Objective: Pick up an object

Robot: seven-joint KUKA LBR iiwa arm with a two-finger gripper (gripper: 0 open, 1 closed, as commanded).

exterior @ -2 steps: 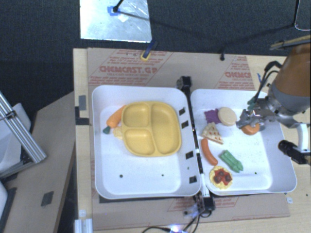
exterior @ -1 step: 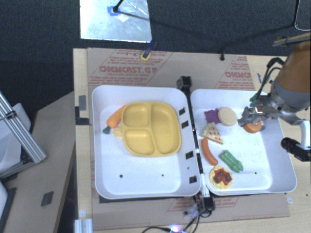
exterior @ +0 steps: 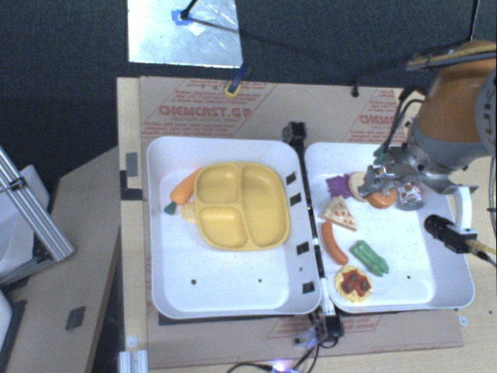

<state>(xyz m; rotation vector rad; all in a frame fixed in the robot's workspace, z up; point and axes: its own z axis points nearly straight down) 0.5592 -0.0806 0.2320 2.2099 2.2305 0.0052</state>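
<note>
A: Leftmost bin [exterior: 167, 286]: yellow divided plate [exterior: 237, 206], toy carrot [exterior: 183, 186] touching its left rim. Nothing active there.

B: Right bin [exterior: 446, 282]?

A: Purple toy [exterior: 338, 185], pizza slice [exterior: 340, 213], hot dog [exterior: 335, 243], green pepper-like piece [exterior: 370, 257], spaghetti plate [exterior: 354, 284]. Gripper [exterior: 380, 185] sits low over an orange round toy [exterior: 381, 200], likely the target. Fingers blurred, so cannot tell wide or narrow, or whether anything is held.

B: Risks?

A: My guess: crowded spot, purple toy and pizza slice just beside, so fingers may nudge neighbours or slip off the rounded piece.

B: Text?

A: Cardboard [exterior: 206, 109] reads roughly "CHEMCAST GP", mirrored, partly hidden.
</note>
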